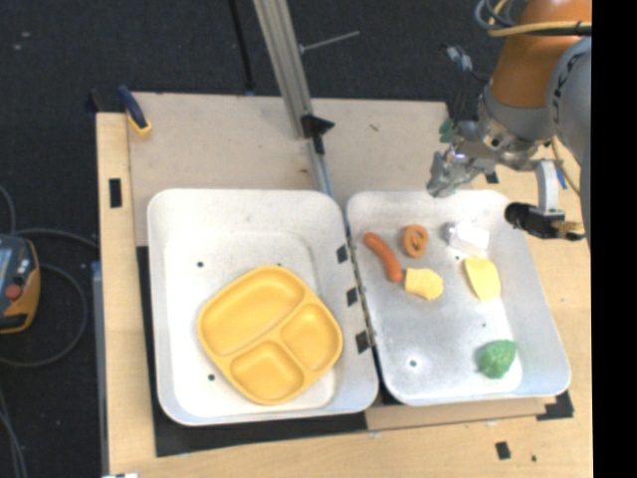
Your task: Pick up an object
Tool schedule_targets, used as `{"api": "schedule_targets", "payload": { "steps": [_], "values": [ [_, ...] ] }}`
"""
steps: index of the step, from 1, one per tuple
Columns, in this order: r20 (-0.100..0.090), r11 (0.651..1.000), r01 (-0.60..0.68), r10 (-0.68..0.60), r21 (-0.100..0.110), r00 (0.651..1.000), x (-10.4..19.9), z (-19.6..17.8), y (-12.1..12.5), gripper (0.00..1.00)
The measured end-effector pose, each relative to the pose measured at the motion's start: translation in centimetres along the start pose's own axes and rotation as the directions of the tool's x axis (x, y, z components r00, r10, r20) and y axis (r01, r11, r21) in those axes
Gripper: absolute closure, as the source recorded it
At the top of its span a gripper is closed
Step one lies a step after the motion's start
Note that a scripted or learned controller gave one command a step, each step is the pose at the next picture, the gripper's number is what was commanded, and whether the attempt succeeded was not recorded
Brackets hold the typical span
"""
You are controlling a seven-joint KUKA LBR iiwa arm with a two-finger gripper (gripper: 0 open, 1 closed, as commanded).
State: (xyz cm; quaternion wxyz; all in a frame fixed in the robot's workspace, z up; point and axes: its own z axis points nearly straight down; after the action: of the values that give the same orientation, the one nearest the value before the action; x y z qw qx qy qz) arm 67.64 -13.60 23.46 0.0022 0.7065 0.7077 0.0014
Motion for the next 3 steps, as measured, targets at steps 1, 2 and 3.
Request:
{"api": "schedule_targets", "payload": {
  "steps": [1,2,3],
  "values": [
    [0.001,1.0,0.001,-0.001,-0.002,1.0,-0.2,-4.4,0.1,1.0],
    [-0.001,1.0,0.003,-0.003,0.005,1.0,3.7,-3.2,-2.3,1.0],
    [-0.001,1.0,0.004,-0.004,0.004,1.0,8.1,-3.6,-3.7,1.0]
  ]
}}
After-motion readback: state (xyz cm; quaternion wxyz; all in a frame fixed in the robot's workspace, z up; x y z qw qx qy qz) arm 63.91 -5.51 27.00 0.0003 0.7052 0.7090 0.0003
